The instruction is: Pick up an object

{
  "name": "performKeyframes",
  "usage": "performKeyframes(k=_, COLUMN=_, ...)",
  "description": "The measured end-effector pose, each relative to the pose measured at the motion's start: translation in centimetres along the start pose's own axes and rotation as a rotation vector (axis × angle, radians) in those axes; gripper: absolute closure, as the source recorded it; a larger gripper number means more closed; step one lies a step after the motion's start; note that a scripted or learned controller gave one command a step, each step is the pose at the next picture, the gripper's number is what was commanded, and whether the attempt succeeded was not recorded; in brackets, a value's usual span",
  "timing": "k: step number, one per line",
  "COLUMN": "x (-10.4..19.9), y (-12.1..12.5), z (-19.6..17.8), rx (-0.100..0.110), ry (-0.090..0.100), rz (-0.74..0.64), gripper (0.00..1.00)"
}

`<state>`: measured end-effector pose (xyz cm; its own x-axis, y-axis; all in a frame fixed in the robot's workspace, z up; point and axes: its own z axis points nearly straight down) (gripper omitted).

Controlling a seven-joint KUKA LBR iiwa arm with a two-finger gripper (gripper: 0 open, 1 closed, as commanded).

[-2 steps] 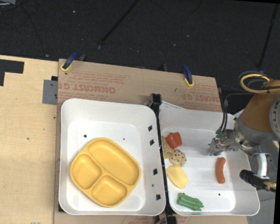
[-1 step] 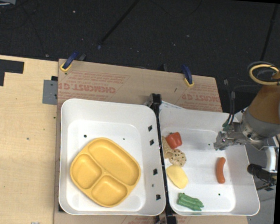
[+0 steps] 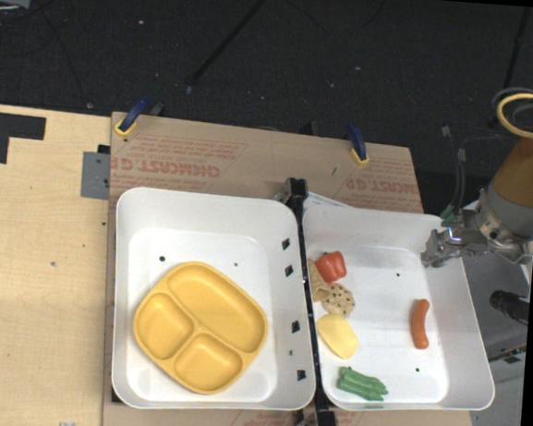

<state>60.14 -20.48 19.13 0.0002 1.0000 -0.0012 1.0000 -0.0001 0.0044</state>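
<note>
The right bin (image 3: 465, 327) holds a red pepper (image 3: 331, 264), a speckled cookie (image 3: 337, 299), a pale yellow piece (image 3: 337, 336), a green bean pod (image 3: 361, 384) and an orange-red sausage (image 3: 420, 323). My gripper (image 3: 440, 243) hangs over the bin's upper right rim, above and right of the sausage, apart from all the food. Nothing shows between its tips.
The left bin (image 3: 134, 242) carries a yellow three-compartment plate (image 3: 201, 326). A black divider strip (image 3: 298, 294) runs between the bins. Blue-and-yellow clamps (image 3: 358, 143) pin brown cardboard behind the bins. The arm's orange band (image 3: 523, 165) stands at the right.
</note>
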Motion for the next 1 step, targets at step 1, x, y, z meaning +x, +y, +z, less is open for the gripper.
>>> performKeyframes(k=1, x=-0.06, y=0.08, z=-5.23, rx=0.001, ry=0.0, rz=0.0, gripper=1.0)
